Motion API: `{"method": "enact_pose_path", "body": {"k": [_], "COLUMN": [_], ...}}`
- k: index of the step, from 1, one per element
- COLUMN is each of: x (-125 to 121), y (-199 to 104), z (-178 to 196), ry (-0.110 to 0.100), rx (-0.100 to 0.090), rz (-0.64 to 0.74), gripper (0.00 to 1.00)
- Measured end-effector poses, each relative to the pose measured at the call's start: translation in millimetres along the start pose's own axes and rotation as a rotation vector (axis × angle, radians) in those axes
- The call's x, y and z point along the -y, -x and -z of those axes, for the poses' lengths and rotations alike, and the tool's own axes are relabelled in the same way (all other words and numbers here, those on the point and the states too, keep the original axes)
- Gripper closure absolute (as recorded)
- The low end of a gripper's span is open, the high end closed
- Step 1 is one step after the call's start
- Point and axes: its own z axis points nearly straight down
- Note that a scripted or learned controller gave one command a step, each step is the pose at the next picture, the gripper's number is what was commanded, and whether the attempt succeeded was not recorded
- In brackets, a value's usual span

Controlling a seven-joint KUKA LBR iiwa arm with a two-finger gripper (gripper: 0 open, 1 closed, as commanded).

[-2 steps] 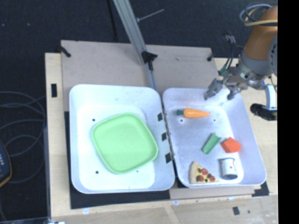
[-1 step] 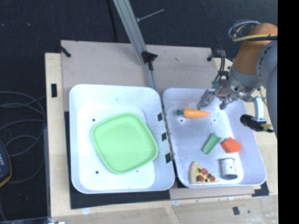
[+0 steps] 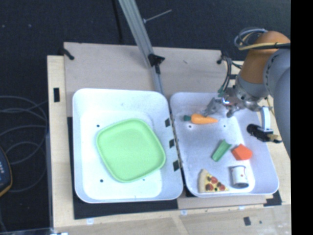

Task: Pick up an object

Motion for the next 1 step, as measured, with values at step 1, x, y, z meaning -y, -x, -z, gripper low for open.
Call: {"method": "enact_pose_path", "body": {"k": [1], "x": [0.0], "y": [0.4], "z": [10.0], "ry": [0.000], "rx": [0.001], "rz": [0.001], "gripper": [1.00]}}
